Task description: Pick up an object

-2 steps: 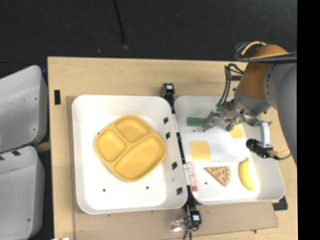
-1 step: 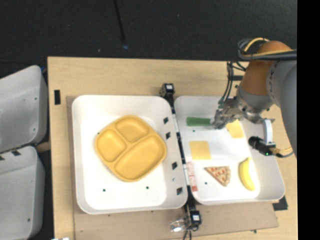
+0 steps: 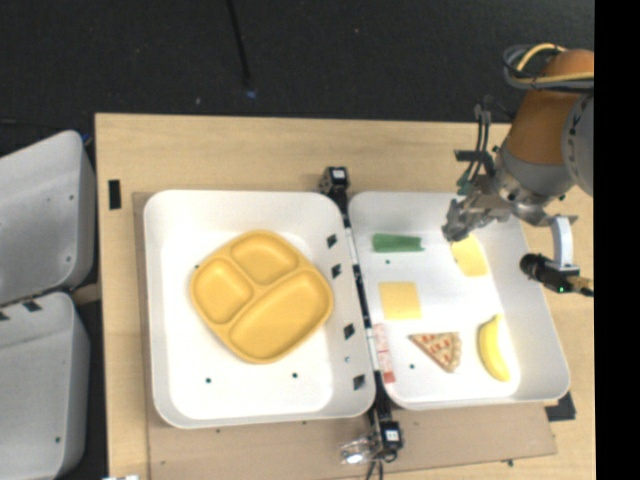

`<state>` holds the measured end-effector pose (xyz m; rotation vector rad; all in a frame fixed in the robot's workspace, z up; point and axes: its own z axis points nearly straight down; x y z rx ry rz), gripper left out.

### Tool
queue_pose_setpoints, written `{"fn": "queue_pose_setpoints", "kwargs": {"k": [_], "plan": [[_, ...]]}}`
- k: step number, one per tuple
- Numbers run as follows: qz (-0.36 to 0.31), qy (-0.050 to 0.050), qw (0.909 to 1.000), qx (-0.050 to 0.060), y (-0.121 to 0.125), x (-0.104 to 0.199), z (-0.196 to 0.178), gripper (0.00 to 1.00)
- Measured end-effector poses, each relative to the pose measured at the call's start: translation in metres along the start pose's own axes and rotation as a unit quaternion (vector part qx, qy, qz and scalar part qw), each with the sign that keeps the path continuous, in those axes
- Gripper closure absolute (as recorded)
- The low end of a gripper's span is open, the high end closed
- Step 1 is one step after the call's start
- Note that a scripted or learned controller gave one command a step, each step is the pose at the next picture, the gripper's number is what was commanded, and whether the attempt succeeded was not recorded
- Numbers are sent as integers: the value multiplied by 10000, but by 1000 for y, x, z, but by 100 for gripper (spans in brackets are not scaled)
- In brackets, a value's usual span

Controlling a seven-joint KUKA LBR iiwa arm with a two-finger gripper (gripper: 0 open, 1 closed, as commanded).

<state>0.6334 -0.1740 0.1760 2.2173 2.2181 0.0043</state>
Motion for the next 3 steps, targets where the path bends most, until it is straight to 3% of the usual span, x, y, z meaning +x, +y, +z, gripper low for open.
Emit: {"fn": "queue_pose_setpoints", "kwargs": {"k": [1, 2, 3], "plan": [[-19, -1, 10000, -8, 4, 7, -50, 100], [-30, 2, 10000, 11, 5, 6, -62, 100], [-25, 12, 10000, 26, -14, 56, -71, 100]]}}
